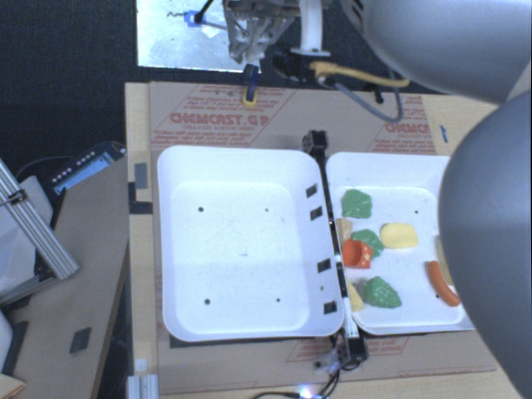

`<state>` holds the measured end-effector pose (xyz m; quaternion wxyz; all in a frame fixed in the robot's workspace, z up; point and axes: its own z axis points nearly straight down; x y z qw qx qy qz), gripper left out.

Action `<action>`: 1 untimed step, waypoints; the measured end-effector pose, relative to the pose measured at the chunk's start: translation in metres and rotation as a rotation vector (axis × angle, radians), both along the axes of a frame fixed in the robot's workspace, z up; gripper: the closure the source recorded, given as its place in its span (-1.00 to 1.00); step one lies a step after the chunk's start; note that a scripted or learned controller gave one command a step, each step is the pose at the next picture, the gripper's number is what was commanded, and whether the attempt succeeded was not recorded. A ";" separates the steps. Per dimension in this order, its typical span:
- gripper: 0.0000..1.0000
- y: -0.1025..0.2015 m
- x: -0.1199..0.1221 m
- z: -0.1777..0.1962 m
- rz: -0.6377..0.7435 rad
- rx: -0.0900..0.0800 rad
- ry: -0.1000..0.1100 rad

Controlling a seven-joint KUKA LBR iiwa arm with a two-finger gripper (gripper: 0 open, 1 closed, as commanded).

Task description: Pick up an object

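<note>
Open floor is offered across the left bin (241, 248), where only bare white is seen. The right bin (391, 191) is crowded: a green piece (357, 203), a yellow piece (400, 236), a red piece (357, 253), another green piece (381, 293) and an orange piece (442, 284) are packed close together. Its right side is overhung by the grey arm (490, 214). Between the bins, passage is barred by a black-clipped divider (326, 223).

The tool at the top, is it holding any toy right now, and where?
No. The tool holds nothing between its fingers. The toys, like the yellow lemon, lie in the right bin.
</note>
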<state>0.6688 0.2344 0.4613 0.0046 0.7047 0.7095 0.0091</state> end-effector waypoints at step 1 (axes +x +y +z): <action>1.00 -0.003 -0.032 -0.102 -0.006 -0.009 0.028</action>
